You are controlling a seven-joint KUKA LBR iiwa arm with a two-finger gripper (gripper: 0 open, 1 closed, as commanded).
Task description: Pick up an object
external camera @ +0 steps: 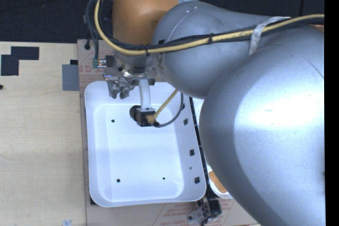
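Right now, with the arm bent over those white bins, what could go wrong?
The gripper hangs right by the far wall of the left bin; a descent from here might strike that rim. The arm covers most of the right bin, so the camera could hardly check a grab there.

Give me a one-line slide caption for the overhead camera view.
Grey KUKA arm reaches in from the right, gripper poised over the far end of the left white bin.
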